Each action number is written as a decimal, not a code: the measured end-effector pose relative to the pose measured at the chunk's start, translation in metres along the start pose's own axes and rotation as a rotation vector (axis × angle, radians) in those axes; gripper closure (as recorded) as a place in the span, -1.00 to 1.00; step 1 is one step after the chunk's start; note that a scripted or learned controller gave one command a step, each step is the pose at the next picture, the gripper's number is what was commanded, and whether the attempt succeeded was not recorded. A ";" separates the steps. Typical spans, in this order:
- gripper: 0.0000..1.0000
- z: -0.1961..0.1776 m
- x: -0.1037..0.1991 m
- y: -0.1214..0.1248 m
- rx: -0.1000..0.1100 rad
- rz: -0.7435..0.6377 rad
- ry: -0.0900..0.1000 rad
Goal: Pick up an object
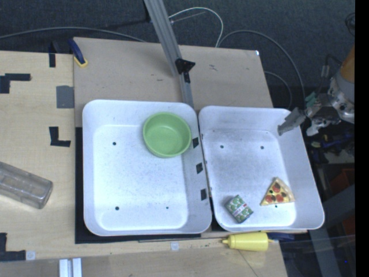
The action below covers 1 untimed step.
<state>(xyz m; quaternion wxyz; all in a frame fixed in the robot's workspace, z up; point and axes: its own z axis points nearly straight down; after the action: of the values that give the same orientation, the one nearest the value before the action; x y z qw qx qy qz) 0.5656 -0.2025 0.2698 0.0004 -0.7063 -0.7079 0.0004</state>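
Note:
A green bowl (166, 134) sits at the back of the left bin (104, 172). In the right bin (248, 154), a toy pizza slice (277, 192) and a small green packet (238, 208) lie near the front right corner. My gripper (300, 126) hovers over the right bin's back right rim, open, with nothing between its fingers. It is well behind the pizza slice and the packet.
A yellow bottle (249, 242) lies on the bench just outside the right bin's front edge. A clear plastic cylinder (23, 184) rests at the far left. A slanted metal pole (167, 33) rises behind the bins, with cables around it.

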 end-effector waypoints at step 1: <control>-1.00 0.000 0.000 0.000 0.000 0.000 0.000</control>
<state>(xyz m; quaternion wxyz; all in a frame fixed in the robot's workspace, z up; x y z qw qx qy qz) 0.5656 -0.2025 0.2698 0.0004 -0.7063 -0.7079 0.0004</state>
